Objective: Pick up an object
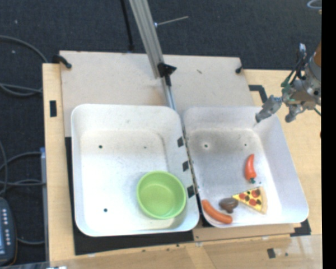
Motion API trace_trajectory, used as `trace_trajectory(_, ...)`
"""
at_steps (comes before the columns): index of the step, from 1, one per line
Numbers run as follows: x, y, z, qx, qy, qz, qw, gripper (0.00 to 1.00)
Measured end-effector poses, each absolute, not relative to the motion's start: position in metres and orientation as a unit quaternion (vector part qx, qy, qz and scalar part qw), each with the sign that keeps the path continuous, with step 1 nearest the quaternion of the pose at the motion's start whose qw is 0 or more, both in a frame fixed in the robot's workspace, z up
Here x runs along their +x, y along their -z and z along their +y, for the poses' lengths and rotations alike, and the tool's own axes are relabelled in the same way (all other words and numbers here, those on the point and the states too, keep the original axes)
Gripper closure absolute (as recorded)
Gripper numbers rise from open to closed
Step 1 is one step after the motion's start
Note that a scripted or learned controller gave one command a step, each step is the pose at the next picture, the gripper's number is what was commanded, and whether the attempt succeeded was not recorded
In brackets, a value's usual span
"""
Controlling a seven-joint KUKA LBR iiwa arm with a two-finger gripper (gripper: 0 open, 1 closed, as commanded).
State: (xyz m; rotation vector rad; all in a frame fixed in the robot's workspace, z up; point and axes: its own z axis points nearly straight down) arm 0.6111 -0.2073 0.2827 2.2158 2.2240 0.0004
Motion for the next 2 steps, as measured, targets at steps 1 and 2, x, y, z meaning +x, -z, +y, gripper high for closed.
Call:
trace_trajectory(1,0.611,-0.283,-0.207,0.706,0.0003,0.709,0.001,0.0)
trace_trajectory(2,0.605,-0.239,-0.206,0.707,0.002,0.707,0.0,0.0)
